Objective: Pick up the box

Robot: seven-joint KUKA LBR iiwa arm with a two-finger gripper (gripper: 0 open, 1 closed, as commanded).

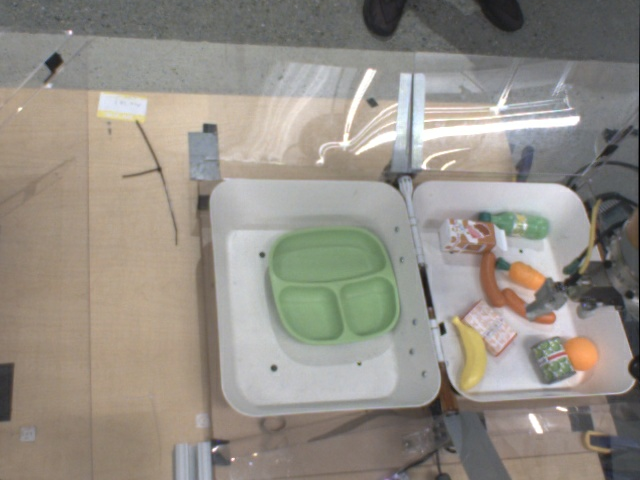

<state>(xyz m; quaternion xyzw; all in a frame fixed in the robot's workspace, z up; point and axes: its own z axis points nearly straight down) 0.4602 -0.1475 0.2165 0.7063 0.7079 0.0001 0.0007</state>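
The right bin (590,208) holds two box-like items. A red and white carton (467,235) lies at its upper left, and a smaller red and white box (490,328) lies near the lower middle, beside a banana (470,354). A green packet (550,360) sits at the lower right against an orange (582,353). My gripper (553,294) reaches in from the right edge. It hovers low by the right end of a carrot (525,275), well right of the small box. Nothing shows held in it.
A green bottle (520,225) lies at the top of the right bin, and red sausages (490,280) lie near its middle. The left bin (225,298) holds a green divided plate (333,285). Cables hang at the far right by the arm (615,293).
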